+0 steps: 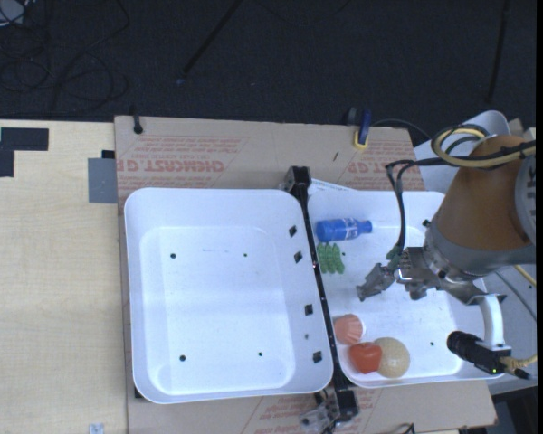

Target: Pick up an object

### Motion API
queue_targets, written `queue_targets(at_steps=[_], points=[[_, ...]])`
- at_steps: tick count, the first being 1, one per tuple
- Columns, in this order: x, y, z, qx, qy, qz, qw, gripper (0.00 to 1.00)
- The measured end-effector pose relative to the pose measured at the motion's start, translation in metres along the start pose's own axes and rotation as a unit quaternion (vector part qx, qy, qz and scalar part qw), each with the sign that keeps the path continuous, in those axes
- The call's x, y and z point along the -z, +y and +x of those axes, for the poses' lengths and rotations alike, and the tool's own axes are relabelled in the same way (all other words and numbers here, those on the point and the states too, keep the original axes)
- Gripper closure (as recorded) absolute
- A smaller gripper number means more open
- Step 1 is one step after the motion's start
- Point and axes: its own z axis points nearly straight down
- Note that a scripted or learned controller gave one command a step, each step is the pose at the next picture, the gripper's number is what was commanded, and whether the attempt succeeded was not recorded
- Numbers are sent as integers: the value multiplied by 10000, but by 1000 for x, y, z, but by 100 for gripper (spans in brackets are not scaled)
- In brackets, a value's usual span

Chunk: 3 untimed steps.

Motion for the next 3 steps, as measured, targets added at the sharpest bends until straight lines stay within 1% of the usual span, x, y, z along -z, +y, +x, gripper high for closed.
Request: queue_targets(at_steps=[3], points=[[0,0,0,0,0,0,10000,0]])
